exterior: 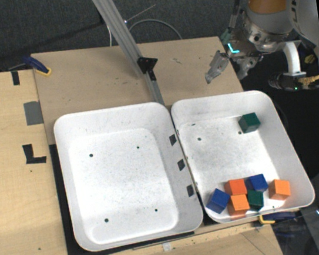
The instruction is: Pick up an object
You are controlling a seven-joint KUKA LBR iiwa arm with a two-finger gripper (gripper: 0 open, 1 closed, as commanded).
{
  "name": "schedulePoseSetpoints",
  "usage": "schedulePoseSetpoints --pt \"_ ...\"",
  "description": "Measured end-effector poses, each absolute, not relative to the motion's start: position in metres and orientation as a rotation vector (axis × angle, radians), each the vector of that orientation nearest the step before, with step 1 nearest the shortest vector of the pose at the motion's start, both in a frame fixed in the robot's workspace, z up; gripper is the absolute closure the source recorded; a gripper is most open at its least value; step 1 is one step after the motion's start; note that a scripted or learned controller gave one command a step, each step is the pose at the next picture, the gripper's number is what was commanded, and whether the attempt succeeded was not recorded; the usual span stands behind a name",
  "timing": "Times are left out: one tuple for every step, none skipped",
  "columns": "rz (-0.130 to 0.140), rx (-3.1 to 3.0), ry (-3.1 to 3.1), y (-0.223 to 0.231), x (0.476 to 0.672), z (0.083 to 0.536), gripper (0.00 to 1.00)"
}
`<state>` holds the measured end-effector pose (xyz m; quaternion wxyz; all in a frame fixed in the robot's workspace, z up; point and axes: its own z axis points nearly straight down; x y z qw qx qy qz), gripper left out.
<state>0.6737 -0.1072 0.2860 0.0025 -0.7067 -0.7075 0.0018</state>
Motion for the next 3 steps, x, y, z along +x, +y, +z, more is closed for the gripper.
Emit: schedulePoseSetpoints --pt "0.003 -2.219 -2.223 -0.107 0.674 0.289 0.0" --pt "0.008 -2.216 -2.221 -0.102 0.668 0.227 0.0" --pt "0.008 -2.217 -2.22 -0.105 0.669 0.182 0.0"
